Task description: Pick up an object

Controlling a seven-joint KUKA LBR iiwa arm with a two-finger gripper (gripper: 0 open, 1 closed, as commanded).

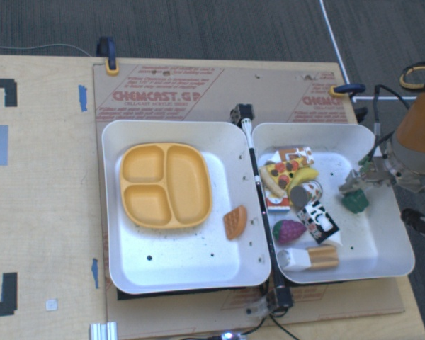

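Observation:
The right bin (382, 250) holds a heap of small toy foods on its left side: a banana (299, 176), a pizza slice (289, 164), purple grapes (289, 230) and a tan roll (323, 257). A black-and-white piece (317, 219) lies among them. A dark green object (355, 202) sits alone toward the bin's right side. My gripper (353, 183) hangs low over the right bin, just above and touching or nearly touching the green object. The arm's orange band (416, 127) shows at the right edge.
The left bin (127, 261) carries a yellow divided plate (166, 185) and an orange bread-like piece (235, 222) near its right wall. A black clamp (242, 113) sits between the bins at the back. Cables run by the arm at the right.

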